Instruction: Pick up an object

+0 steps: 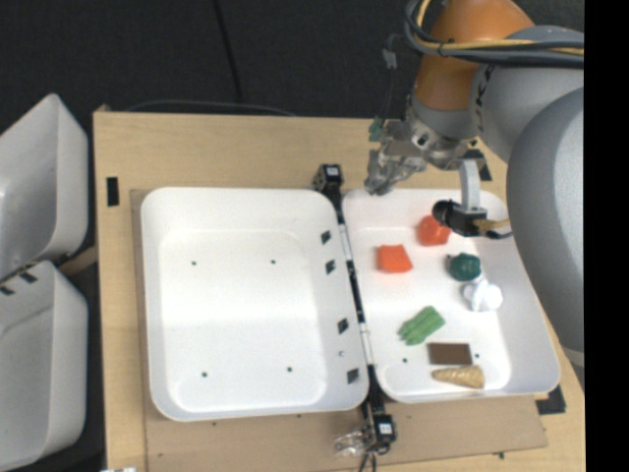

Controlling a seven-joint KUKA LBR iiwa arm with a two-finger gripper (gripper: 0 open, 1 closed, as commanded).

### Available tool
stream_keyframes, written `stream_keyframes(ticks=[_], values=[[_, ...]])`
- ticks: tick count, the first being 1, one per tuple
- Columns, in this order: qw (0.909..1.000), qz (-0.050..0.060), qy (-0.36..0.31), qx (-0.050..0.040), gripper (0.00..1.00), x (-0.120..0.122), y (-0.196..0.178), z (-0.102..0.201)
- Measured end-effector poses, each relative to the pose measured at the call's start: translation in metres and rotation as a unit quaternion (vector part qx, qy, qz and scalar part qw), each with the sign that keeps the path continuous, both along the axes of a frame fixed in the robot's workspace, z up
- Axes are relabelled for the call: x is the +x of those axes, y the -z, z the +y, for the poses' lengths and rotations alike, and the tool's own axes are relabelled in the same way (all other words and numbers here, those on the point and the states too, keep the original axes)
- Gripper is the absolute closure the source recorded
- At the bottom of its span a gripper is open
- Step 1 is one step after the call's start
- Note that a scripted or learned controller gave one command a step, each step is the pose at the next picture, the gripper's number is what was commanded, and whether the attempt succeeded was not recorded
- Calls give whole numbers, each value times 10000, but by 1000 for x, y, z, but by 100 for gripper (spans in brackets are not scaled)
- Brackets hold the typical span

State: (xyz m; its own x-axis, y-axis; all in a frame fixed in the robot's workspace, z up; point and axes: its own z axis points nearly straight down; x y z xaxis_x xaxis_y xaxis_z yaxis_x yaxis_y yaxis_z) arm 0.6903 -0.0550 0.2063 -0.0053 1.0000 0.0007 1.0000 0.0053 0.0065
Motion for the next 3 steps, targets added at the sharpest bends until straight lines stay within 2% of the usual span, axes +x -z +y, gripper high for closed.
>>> stream_keyframes(ticks=[1, 2, 3], values=[[10000, -36, -33, 14, 100, 0, -112, 102], [10000, 44, 2, -9, 100, -1, -59, 140], [10000, 19, -2, -1, 100, -3, -74, 188]])
